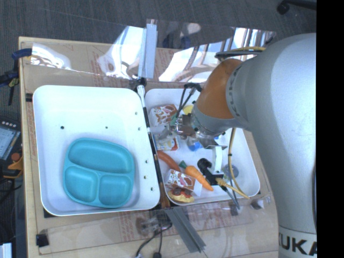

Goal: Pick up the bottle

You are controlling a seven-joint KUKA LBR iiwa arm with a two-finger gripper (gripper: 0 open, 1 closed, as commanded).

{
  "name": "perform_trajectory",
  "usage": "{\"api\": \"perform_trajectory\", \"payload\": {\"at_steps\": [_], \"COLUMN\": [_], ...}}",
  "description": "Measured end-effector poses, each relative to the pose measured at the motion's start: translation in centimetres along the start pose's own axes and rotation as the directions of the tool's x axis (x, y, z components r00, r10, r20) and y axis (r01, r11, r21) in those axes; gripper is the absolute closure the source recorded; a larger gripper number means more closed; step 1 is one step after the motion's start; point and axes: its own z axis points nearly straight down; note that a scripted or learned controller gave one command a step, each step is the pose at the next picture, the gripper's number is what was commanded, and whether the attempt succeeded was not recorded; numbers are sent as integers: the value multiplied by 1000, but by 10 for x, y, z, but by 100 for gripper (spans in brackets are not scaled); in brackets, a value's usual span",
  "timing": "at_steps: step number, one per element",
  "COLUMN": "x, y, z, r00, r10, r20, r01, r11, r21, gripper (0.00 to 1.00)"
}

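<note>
White bins (86, 98), two of them: the left holds one teal tray (99, 172), the right two carrots (196, 176). "KUKA" marks the arm (290, 117). The bottle can't be made out under the gripper (185, 129).

A teal divided tray (99, 172) lies in the left bin (48, 106); toy carrots (188, 174) lie in the right bin (248, 176).

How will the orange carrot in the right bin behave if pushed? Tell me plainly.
The orange carrot looks like a moulded toy, so it is probably stiff and light. Its tapered, rounded shape, lying flat in the right bin, suggests it would roll in a curve rather than slide straight. Its smooth-looking skin may be slippery.
</note>
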Motion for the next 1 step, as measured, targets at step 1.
{"api": "perform_trajectory", "payload": {"at_steps": [1], "x": [1], "y": [-85], "z": [4], "r00": [998], "r10": [65], "r20": [0], "r01": [-65], "r11": [998], "r21": [6], "gripper": [0]}}
